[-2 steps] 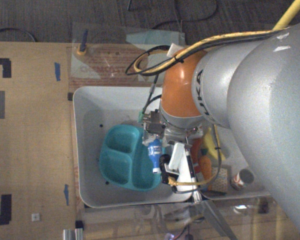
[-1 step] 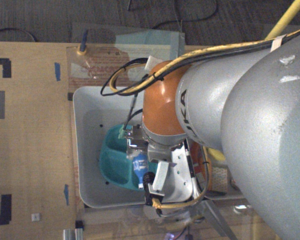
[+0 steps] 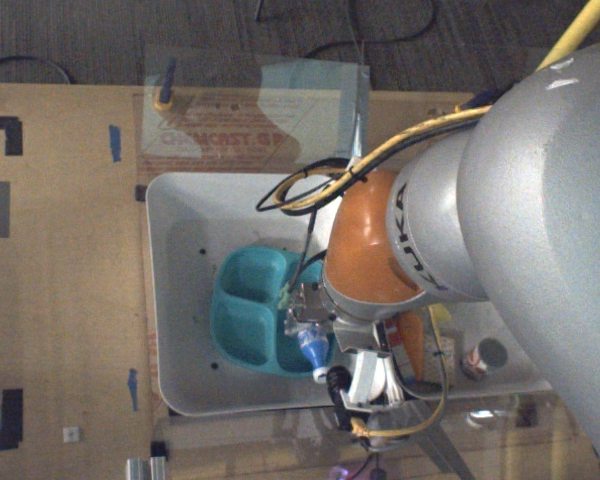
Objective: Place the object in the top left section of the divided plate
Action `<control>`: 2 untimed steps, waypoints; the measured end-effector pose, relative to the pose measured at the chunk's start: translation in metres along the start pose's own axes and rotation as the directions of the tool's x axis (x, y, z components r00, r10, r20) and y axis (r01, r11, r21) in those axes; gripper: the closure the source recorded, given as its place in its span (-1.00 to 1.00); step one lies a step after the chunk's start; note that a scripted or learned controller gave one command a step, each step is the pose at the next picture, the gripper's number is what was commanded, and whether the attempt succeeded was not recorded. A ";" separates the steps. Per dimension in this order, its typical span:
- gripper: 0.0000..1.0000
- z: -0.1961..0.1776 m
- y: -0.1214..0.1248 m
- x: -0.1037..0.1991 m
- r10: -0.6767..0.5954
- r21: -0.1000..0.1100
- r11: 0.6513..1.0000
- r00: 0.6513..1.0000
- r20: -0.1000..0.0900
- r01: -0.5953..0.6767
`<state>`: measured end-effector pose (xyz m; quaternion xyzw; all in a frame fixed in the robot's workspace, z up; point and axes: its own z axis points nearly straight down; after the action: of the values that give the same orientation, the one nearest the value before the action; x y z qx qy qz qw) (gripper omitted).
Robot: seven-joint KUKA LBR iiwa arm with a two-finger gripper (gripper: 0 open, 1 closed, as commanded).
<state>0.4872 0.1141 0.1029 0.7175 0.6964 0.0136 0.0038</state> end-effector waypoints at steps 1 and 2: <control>1.00 -0.011 0.051 0.054 -0.128 0.032 0.991 0.992 0.017 0.127; 1.00 -0.089 0.079 0.082 0.036 0.024 0.999 0.999 0.016 -0.036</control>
<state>0.5668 0.1923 0.1949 0.7300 0.6834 -0.0005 0.0004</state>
